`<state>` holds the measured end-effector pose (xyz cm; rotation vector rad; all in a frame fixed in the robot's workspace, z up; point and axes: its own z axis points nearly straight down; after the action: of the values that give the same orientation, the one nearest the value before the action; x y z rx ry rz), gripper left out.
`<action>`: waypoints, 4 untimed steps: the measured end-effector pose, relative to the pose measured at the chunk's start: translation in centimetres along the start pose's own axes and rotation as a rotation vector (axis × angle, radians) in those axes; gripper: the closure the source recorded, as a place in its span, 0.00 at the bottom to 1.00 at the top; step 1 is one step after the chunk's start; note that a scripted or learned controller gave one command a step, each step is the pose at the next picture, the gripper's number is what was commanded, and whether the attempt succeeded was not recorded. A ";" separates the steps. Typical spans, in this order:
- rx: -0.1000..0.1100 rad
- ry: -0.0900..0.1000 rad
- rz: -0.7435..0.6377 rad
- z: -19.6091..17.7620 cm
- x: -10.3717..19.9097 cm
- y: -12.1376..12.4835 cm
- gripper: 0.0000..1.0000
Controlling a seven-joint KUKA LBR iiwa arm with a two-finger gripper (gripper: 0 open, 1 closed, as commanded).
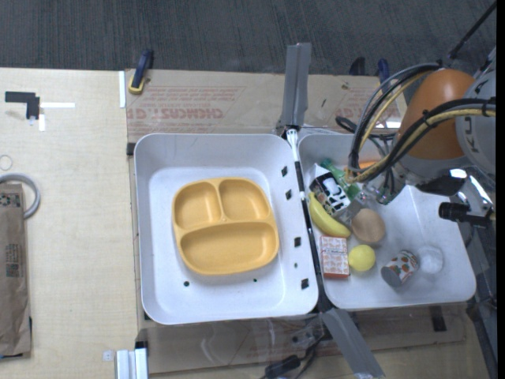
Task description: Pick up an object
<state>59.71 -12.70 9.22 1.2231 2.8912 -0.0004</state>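
Camera view: your arm (438,117) reaches into the right bin (442,290), its gripper (352,199) low at the bin's left side, just above a banana (326,219). Whether it grips anything, you cannot tell from here. Near the banana lie a brown fruit (368,227), perhaps a kiwi, a yellow ball (361,257), a red box (334,257) and a cup (400,268). The left bin (154,212) holds a yellow plate (225,226).

left bin (150,212): yellow divided plate (226,226) | right bin (450,283): banana (327,221), lemon (361,257), red box (334,257) | gripper (347,194) near banana
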 end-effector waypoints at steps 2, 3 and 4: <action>0.000 -0.001 0.069 -12.3 1.5 8.1 1.00; 0.000 -0.001 0.070 -12.3 1.5 8.0 0.00; 0.001 0.001 -0.183 -4.4 3.8 -1.8 0.00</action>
<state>55.76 -11.24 13.57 0.9547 2.9921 -0.0010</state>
